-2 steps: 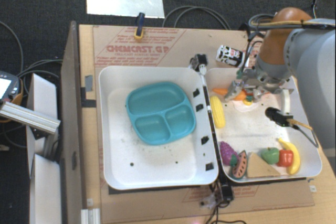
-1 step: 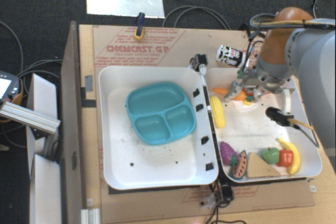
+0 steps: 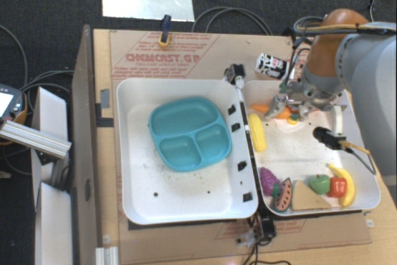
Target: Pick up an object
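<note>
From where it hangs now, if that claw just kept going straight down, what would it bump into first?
Most likely the orange carrot-like toy lying right under the gripper in the right bin. Depth is hard to judge from this slanted view, so it may already be touching.

Robot lab — cabled bench (image 3: pixel 186 49)
</note>
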You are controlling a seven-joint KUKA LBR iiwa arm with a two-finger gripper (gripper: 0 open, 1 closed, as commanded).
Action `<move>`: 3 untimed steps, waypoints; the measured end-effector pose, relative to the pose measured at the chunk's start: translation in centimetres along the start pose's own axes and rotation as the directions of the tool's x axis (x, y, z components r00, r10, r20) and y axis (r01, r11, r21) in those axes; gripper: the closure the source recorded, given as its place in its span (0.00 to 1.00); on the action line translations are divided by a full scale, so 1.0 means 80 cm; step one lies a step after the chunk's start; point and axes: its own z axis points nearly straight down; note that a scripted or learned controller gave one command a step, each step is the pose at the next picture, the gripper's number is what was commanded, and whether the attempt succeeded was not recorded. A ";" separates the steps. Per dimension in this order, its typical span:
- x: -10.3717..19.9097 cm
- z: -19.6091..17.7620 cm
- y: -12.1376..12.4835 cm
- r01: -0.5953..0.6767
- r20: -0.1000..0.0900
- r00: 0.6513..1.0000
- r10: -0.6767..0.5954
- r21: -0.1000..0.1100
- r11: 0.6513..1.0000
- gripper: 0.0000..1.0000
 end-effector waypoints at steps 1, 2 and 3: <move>-0.009 -0.001 0.002 0.004 -0.019 1.000 -0.004 0.005 1.000 0.00; -0.027 0.000 0.002 0.008 -0.028 1.000 -0.008 0.007 1.000 0.00; 0.017 0.001 0.000 0.001 -0.012 1.000 -0.001 0.002 1.000 0.00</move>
